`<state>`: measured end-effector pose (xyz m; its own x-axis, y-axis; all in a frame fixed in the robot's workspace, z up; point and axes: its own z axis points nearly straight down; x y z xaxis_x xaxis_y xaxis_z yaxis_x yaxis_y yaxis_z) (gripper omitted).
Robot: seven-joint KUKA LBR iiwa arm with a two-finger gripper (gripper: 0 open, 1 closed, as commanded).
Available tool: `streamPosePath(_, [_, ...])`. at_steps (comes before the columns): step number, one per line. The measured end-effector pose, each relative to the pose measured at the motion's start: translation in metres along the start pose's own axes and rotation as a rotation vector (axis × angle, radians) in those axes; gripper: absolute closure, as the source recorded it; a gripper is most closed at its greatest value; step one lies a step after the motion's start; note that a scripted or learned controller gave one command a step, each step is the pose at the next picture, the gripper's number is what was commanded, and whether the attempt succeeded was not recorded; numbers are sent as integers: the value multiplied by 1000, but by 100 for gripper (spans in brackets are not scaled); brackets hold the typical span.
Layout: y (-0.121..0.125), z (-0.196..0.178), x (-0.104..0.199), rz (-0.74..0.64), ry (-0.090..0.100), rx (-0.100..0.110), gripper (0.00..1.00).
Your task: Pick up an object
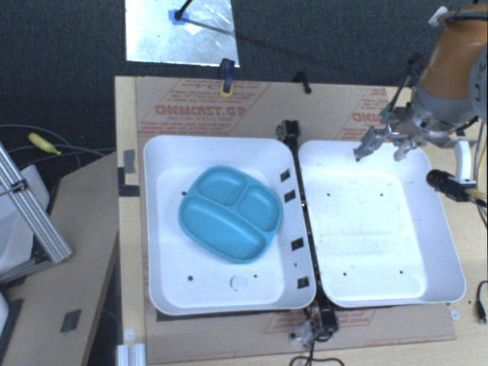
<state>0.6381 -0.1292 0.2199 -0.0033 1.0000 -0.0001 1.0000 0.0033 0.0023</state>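
A blue divided plate (230,212), with three compartments, lies flat in the left white bin (164,280), well to the left of the end effector (379,145) and lower in the view, across the black hinge strip (299,212) that joins the two bins. Red lettering printed on the brown board (252,97) beneath the bins reads "CHEMCAST GP" beyond the left bin's far rim, up and to the left of the end effector; a second run of the same red print beside the end effector, at the far edge of the right white bin (442,280), is too broken up by the tool to read. A sheet of shiny foil (152,21) with a scrap of blue tape (178,17) lies on the dark floor farther off, well up and to the left. The grey arm (450,120) with its orange band (457,52) enters from the right and tilts down toward the far right corner of the right bin. The end effector hangs over that bin's far rim, its two fingers (363,149) spread apart with nothing between them. The bin floor below and toward the viewer from it is bare white, dotted with small holes, on the pale worktop (473,227).
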Motion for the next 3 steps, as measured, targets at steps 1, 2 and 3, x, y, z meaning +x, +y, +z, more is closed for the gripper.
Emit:
streamPosePath(1, [-57,38,93,-8,5,9,0])
streamPosePath(2, [-112,-60,154,-8,4,-6,0])
streamPosePath(3, [-110,-65,150,-3,1,-3,100])
